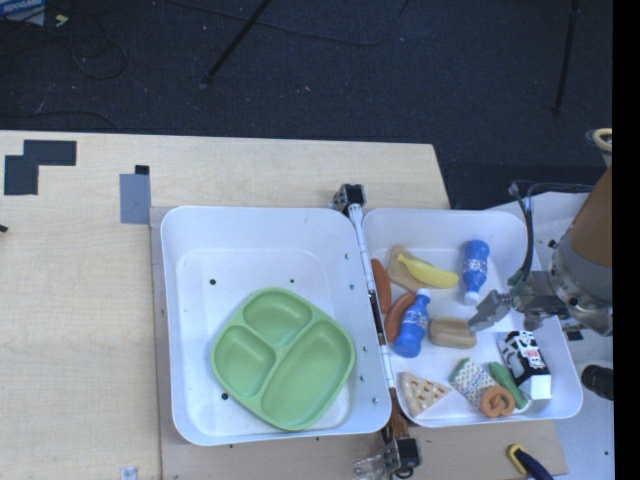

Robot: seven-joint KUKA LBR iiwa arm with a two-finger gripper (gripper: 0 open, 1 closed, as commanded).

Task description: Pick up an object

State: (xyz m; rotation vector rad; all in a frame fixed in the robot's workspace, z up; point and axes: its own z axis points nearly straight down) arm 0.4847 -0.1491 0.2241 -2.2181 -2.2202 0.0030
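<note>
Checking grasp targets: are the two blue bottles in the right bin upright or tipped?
Both tipped. The bottle near the hot dogs and the bottle by the banana each lie on their sides, full length showing, on the right bin's floor.

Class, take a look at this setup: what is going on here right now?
A robot arm reaches in over the right bin, which holds toy foods: a banana, two blue bottles, sausages and a milk carton. Its pincer hangs near the bread piece, with nothing visibly held. The left bin holds a green divided plate.
</note>
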